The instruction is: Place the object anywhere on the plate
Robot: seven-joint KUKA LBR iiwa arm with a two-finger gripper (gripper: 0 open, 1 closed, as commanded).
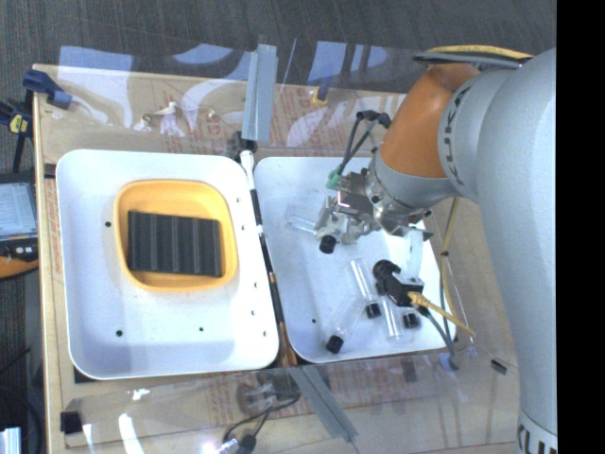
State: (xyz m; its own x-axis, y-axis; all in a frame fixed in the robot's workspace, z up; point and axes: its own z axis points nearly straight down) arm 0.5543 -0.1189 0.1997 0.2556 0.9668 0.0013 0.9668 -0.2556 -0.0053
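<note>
- A wooden bench (142, 414) on dark carpet is seen from above, bearing two white bins side by side.
- In the left bin (85, 339) a yellow plate (175, 201) with a dark ribbed centre is set.
- In the right bin (302, 320) several clear tubes with black caps (336, 337) are scattered, mostly toward the near right.
- The gripper (342, 218) is placed low over the far middle of the right bin; whether it is spread or pinching cannot be told.
- A slip is judged likely: the tubes are thin, smooth and crowded.
</note>
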